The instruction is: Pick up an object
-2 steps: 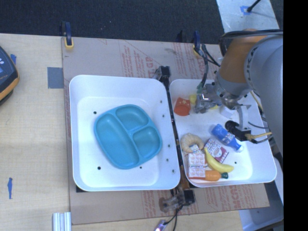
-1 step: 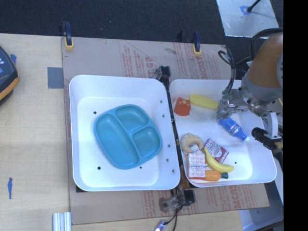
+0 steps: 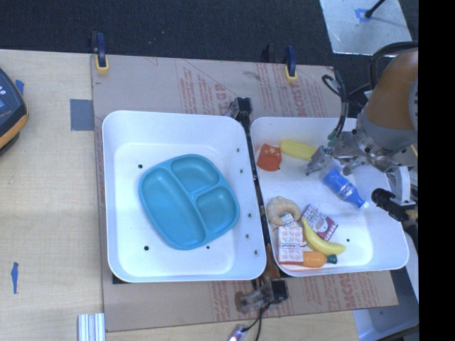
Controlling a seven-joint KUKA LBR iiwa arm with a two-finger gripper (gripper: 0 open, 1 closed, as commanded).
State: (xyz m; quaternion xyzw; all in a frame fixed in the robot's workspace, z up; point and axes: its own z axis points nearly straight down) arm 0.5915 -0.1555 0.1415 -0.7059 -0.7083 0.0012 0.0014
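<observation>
Reaching in over the right-hand white bin point(image 3: 384, 261), the grey arm's pincer point(image 3: 333, 159) hangs low above the bin floor; how far it is open, and whether it has hold of anything, cannot be told from this slant. Just beside it, toward the arm, a blue bottle point(image 3: 344, 188) lies tilted on the white floor. On its other side rest a yellow corn cob point(image 3: 298, 149) and, further along, a red-orange block point(image 3: 269, 158). Nearer the camera, well apart from the pincer, a bagel point(image 3: 282, 208), a small carton point(image 3: 290, 242), a red-and-white packet point(image 3: 320, 222), a banana point(image 3: 320, 241) and a carrot point(image 3: 313, 259) crowd together. Beyond the shared rim, the left bin point(image 3: 121, 190) bears a blue divided plate point(image 3: 188, 200). Both bins sit on brown cardboard point(image 3: 185, 84) clamped to a pale wooden bench point(image 3: 43, 212), with dark carpet point(image 3: 178, 13) behind.
</observation>
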